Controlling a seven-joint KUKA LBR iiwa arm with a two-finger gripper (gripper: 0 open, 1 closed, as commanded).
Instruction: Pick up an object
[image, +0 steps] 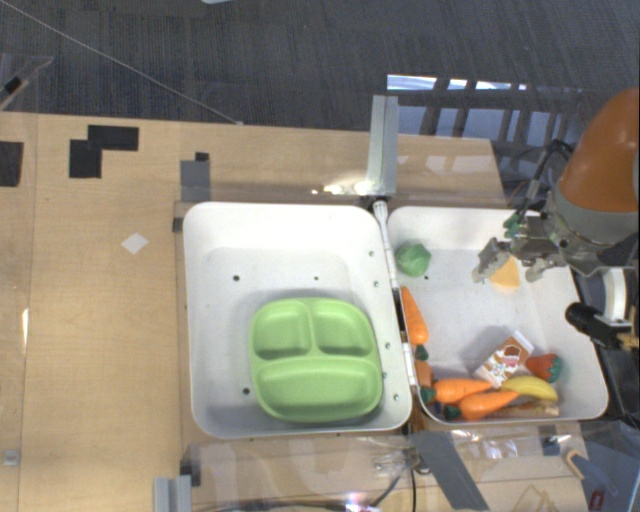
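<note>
Orange bands the grey arm we see reaching in from the right, its gripper hanging over the far part of the right bin. Its two fingers stand spread apart, one fingertip to the left and the other to the right, and between them we see a pale yellow wedge that looks like a piece of cheese. Whether the fingers press on that wedge or merely straddle it we cannot tell, nor whether it rests on the bin floor.

Just to the gripper's left, a round green vegetable sits near the wall between the two bins. Nearer the camera than the gripper, along that same wall, lies an upright-running carrot. Further toward the camera from the gripper, in the near part of the right bin, we find a heap: a small printed carton, a yellow banana, two more carrots and an orange piece with a green end, touching one another.

Well to the gripper's left, in the left bin, a green divided plate with three compartments lies flat. Both bins sit side by side on a light wooden bench.
</note>
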